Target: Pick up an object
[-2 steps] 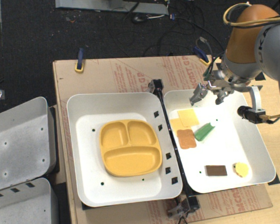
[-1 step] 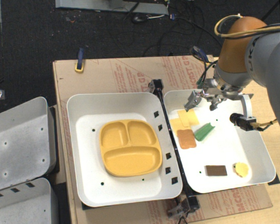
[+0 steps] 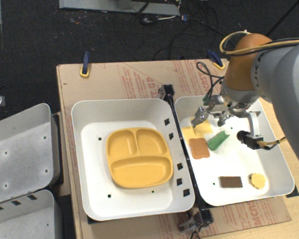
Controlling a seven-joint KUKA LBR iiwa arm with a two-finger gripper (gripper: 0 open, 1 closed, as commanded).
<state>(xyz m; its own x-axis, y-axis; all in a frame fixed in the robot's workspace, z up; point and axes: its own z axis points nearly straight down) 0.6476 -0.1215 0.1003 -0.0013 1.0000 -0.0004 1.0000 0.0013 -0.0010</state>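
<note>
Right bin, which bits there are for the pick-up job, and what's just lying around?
For the job: gripper, yellow block, green piece, orange-brown slab, dark brown bar, yellow round piece.

Lying about: yellow divided tray, blue clamps, floor cables.

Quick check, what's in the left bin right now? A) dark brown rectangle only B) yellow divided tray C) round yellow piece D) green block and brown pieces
B: the yellow divided tray lies in the left bin, while the green block, brown pieces and round yellow piece all lie in the right bin.
</note>
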